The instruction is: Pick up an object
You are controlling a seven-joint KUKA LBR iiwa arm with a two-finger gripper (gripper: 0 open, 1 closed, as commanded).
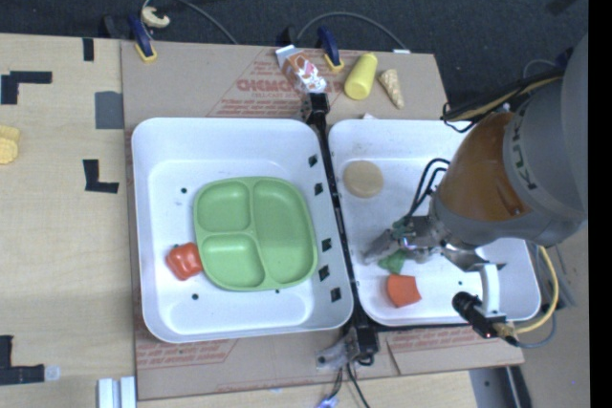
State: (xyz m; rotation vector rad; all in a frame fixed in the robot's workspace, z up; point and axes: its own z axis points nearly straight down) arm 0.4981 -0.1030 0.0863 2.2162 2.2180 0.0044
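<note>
The table [67,234] carries two white bins: left bin [153,158] and right bin [382,134]; behind them lie a yellow bottle [360,76], a cone [392,88] and a small packet [303,70]

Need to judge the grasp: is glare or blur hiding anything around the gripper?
Camera view: soft overall; the gripper blurs into a green item under it, so finger detail is lost. The white right bin looks bright but not blown out; the orange block reads clearly.

Even, fairly bright overhead light, soft shadows inside the white bins [153,205], slightly soft focus throughout.
</note>
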